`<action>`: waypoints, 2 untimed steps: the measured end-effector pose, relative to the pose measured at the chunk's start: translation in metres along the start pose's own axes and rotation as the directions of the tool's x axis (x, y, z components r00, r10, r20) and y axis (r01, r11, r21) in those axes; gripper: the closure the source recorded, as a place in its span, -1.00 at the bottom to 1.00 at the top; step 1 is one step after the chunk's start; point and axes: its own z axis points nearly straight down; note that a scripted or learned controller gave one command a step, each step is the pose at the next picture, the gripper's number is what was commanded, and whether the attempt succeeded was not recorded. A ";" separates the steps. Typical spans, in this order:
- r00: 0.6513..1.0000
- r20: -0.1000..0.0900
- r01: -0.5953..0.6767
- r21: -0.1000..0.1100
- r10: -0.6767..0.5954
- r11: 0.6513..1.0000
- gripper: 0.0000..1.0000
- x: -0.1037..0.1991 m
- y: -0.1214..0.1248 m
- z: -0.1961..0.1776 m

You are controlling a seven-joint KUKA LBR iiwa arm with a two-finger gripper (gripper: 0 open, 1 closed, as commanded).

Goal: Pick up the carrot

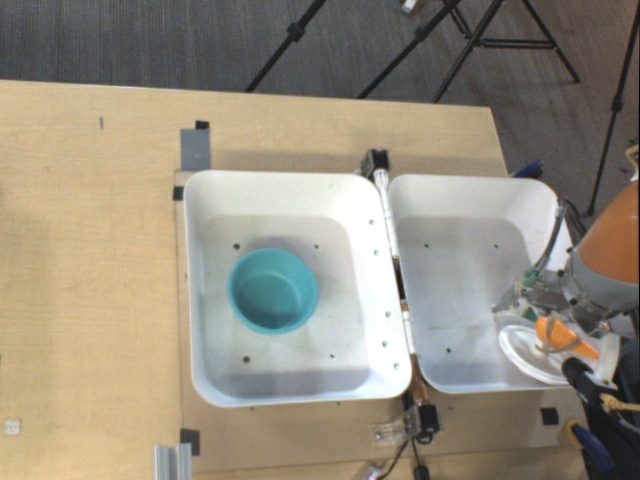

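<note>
Orange and small, the tapered plastic carrot (557, 334) sits at the near right corner of the right white plastic bin (470, 268), resting on or just above a shallow white plate (522, 353) that lies against the bin's near wall. It is right at the gripper (545, 320), but the view is too crowded there to say whether the carrot is between the fingers or merely beside them, and I cannot tell whether the fingers are open or closed.

Several things could spoil the pick from here. Tucked so close to the corner, the carrot leaves the fingers little room, and one could catch the bin wall or the plate rim instead of closing cleanly. A smooth tapered shape is likely to squirt sideways if pinched off its middle. The plate looks light and could lift or slide with the carrot, or tip it off towards the wall.

The grey arm with its orange band (610, 248) reaches in from the right edge, low over the right bin's right side, its wrist bent down towards the near corner, cables trailing along it. A teal round bowl (273, 290) stands well apart in the left white bin (210, 218), and both bins rest on the pale wooden tabletop (90, 268)
</note>
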 end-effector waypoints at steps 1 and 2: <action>1.000 -0.005 0.008 -0.015 -0.008 1.000 1.00 0.006 0.006 -0.013; 1.000 -0.003 0.006 -0.013 -0.006 1.000 -1.00 0.004 0.005 -0.013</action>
